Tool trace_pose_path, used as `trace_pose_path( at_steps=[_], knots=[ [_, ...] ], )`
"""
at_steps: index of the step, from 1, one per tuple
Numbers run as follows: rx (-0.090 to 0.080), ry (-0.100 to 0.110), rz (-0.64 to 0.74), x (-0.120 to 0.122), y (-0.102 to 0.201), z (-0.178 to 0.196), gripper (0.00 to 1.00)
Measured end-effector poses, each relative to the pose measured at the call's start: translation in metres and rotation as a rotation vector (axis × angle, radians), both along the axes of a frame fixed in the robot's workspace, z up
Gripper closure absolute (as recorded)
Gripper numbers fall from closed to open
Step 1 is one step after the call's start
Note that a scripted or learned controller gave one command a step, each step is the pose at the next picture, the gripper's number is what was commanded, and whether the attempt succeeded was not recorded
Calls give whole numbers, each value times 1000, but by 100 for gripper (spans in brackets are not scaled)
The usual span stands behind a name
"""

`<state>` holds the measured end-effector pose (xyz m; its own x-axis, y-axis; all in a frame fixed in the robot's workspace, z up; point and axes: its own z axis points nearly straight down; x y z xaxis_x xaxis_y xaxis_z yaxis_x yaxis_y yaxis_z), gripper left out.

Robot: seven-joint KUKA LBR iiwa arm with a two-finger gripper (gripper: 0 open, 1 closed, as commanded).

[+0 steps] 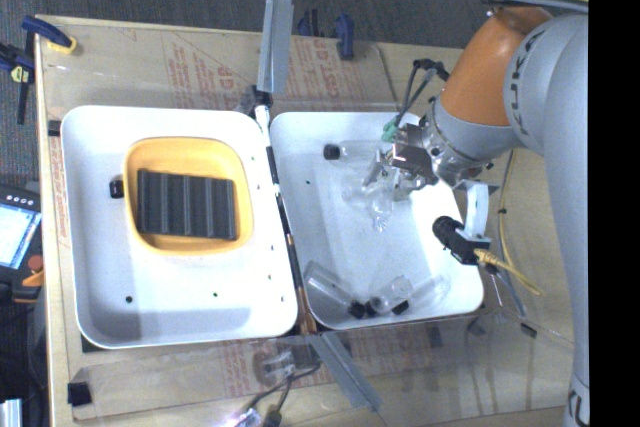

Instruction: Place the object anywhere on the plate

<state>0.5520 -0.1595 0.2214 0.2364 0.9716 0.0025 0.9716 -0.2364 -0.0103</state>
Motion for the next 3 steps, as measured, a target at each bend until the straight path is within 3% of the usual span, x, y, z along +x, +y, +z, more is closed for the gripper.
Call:
trace_pose_path(
  at_steps=[1,2,3],
  knots=[
    [-2,-3,118,-9,52,-4,100],
    [-3,-7,135,48,105,15,100],
    [-3,-8,268,75,153,-7,100]
  ],
)
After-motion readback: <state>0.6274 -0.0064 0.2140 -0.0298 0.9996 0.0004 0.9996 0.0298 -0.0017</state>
